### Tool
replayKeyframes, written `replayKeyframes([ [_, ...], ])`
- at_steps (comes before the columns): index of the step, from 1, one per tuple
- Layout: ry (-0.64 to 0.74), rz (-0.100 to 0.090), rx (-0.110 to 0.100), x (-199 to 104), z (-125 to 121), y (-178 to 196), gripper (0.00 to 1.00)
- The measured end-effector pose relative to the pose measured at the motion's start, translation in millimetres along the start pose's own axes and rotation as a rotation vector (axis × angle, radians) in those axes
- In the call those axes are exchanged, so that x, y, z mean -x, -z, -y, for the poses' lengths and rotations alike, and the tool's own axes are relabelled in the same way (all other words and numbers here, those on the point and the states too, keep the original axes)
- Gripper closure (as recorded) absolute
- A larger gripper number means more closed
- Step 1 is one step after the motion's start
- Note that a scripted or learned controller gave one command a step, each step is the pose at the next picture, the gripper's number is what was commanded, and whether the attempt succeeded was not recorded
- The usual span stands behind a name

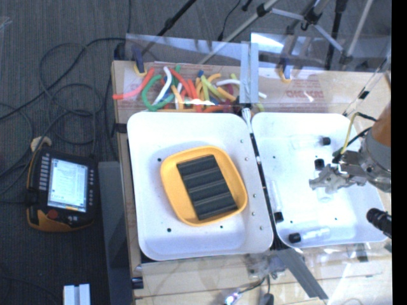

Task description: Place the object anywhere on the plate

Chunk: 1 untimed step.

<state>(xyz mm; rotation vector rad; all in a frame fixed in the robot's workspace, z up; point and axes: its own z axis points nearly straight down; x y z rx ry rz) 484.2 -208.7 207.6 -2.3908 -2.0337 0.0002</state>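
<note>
Step in hand: the place appears done or nearly so, as judged from how things lie; a dark ribbed object is seen lying on the yellow plate, well within its rim
Object: flat, black, rectangular, with crosswise ridges; it is laid at a slant across the plate's middle, touching nothing else
Plate: set in the left bin, slightly toward that bin's right wall
Pincer: the pincer is seen over the right bin, well apart from the plate; whether it is spread or closed cannot be told from this view, and nothing can be made out in its hold
Arm: the grey arm is brought in from the right, low over the right bin
Next move, as judged: if the placing is accepted, only a clear withdrawal is called for; if a fresh pick is intended, the small loose pieces in the right bin, a clear tube among them, would have to be approached from above
Edges: the ridge between the two bins lies between pincer and plate and would have to be cleared by lifting
Open room: bare white floor is left around the plate on all sides; the right bin is largely bare beneath the pincer
Surroundings: coloured cables are piled behind the left bin on the surface, out of the working path
</note>
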Motion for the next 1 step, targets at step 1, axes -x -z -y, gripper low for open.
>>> replayKeyframes([
  [1, 0.0, 0.0, 0.0, -0.1, 0.0, 0.0, 0.0],
])
